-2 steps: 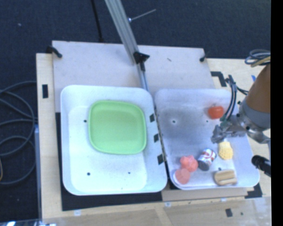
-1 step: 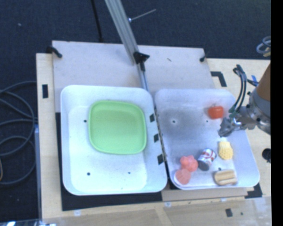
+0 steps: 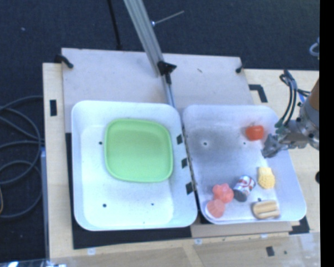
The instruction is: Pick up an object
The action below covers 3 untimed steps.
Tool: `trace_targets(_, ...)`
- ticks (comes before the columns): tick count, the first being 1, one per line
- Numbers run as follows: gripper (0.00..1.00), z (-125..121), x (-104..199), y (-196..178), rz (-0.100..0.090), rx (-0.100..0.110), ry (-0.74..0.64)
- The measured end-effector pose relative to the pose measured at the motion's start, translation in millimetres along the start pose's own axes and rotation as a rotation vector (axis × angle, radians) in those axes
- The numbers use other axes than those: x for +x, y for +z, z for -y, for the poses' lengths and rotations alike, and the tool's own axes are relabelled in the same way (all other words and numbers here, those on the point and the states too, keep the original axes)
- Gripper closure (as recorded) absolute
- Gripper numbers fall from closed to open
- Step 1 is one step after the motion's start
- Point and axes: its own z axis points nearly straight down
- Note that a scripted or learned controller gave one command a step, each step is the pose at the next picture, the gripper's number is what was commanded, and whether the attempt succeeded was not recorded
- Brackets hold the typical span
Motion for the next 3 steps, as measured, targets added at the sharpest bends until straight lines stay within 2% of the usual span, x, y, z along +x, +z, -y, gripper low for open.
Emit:
trace_targets(1,1.0,-6,56,-3,-0.001,0.001,-0.003)
trace_targets(2,1.0,-7,100,-4,-0.001,0.002,-0.003)
trace_targets(3,1.0,-6,152,14,-0.001,0.003,-0.003)
